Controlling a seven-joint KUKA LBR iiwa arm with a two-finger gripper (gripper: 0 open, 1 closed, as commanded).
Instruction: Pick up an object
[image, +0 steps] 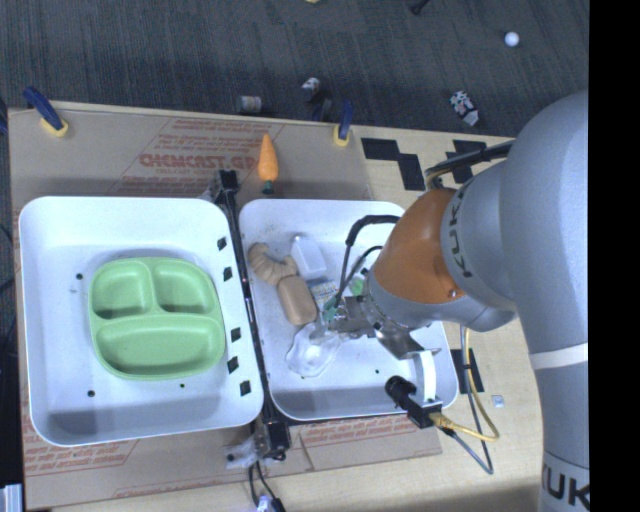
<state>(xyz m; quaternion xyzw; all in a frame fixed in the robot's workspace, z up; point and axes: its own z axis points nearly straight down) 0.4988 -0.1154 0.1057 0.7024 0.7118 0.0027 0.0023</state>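
My gripper (335, 318) hangs low over the middle of the right bin (380, 222), under the orange wrist band. Just left of it lies a tan, bread-like piece (297, 298), with a second tan piece (268, 262) further up and left. A pale, clear plastic item (310, 256) rests behind them. Below the gripper a crumpled clear wrapper (308, 355) lies on the bin floor, close to the gripper's tip. The arm's body hides the right part of this bin.
The left bin (45, 240) holds a green divided plate (155, 315). An orange carrot-shaped toy (267, 158) lies on the cardboard behind the bins. Blue clamps (45, 110) sit at the bench's back edge.
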